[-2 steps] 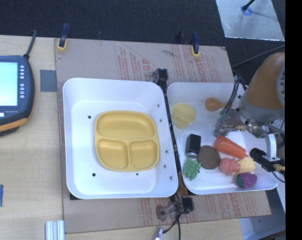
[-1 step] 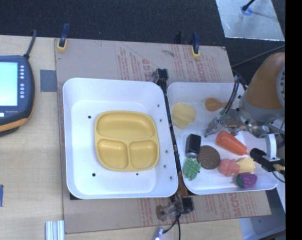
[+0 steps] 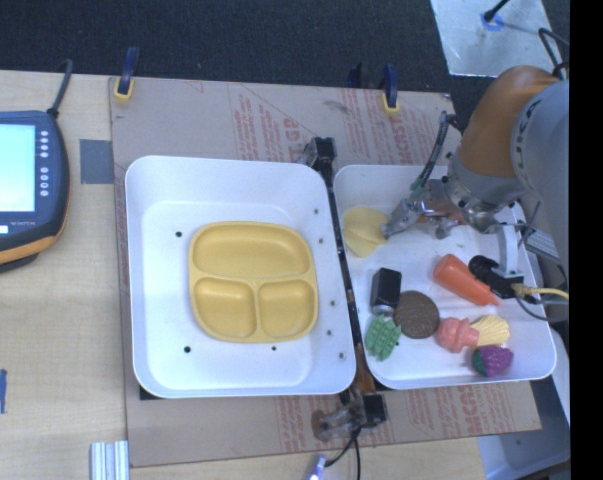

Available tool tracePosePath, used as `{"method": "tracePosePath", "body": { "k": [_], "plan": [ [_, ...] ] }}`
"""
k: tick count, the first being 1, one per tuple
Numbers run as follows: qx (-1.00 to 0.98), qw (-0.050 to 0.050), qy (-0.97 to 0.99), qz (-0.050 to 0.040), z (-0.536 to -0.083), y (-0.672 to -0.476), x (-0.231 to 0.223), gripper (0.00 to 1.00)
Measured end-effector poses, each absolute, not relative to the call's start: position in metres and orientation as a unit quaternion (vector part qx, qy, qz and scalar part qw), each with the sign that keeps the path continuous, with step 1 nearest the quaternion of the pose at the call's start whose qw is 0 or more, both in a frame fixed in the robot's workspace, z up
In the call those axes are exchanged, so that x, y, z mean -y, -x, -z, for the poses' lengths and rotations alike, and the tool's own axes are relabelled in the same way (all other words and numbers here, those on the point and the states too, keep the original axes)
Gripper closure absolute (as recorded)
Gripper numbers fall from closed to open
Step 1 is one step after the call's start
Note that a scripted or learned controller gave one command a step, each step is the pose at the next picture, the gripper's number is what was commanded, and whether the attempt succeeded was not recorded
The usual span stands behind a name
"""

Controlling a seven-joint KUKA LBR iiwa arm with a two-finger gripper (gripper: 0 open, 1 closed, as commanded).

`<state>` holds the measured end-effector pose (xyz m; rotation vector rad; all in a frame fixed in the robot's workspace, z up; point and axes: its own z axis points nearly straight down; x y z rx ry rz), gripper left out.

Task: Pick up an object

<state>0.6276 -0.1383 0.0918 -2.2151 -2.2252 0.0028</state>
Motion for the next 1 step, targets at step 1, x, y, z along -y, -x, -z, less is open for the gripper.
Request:
{"method": "tracePosePath", "body": {
  "k": [1],
  "plan": [
    [0.709, 0.001, 0.705, -0.0019, -0.0947, -0.5690, 0.1698, 0.00]
  ]
}}
